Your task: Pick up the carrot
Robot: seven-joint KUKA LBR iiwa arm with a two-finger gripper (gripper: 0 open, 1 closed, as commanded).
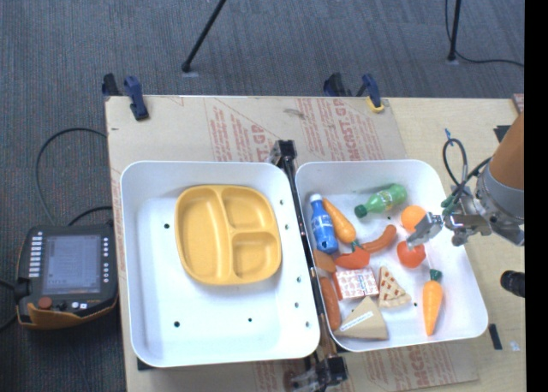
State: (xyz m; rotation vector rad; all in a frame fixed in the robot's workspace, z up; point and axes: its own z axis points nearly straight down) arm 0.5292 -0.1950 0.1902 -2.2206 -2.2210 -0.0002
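Note:
The carrot (432, 305), orange with a small green top, lies near the right bin's front right corner, pointing toward the front edge. A second orange carrot-shaped piece (340, 221) lies beside the blue bottle (322, 222) on the bin's left side. My gripper (437, 234) hangs over the right side of the right bin, above a red tomato (411, 254) and an orange fruit (413, 216). It is roughly 80 pixels behind the carrot. Its fingers stand apart with nothing between them.
The right bin (467, 210) also holds a green bottle (383, 200), a sausage (382, 237), a red pepper (352, 258), a small carton (356, 282), a pizza slice (392, 288) and a wedge (366, 323). A yellow divided plate (229, 233) sits in the left bin (145, 296).

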